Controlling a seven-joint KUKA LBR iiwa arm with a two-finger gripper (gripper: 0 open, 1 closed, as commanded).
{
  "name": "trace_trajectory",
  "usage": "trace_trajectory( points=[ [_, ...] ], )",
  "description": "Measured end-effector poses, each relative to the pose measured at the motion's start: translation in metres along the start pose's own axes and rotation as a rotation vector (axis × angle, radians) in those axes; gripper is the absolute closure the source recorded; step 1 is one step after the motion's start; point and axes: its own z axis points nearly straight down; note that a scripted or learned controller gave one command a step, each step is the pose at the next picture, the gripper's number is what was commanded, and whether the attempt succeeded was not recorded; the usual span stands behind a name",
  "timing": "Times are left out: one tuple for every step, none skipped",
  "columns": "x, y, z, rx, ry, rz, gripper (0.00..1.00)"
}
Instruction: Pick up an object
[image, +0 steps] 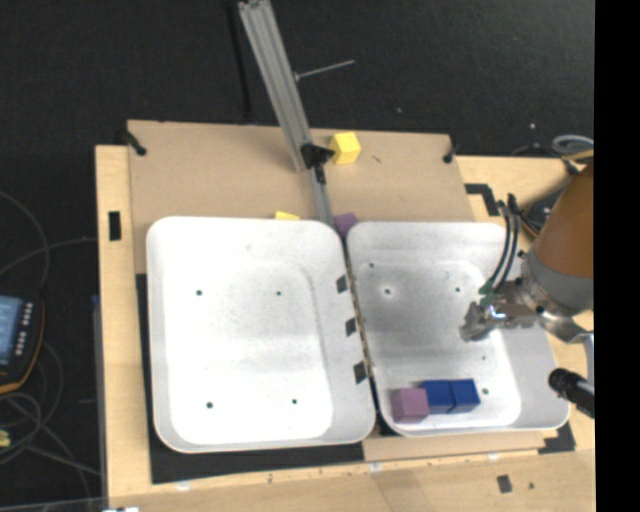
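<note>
In the right bin (430, 250), a purple block (409, 403) and a blue block (449, 395) lie side by side against the near wall. My gripper (478, 324) hangs over the right part of that bin, above and to the right of the blocks and well apart from them. Nothing is visible between its fingers, and their spread is too small and dark to read. The grey arm with its orange band (570, 235) comes in from the right.
The left bin (245, 330) sits beside the right one. Behind the bins, a yellow block (346, 148), a small yellow piece (287, 215) and a purple block (345, 223) lie on the brown board. A slanted metal rail (285, 90) rises at the back.
</note>
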Motion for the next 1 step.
trace_trajectory(
  points=[
    [-0.0023, 0.0009, -0.0003, -0.003, -0.002, 0.006, 0.0]
  ],
)
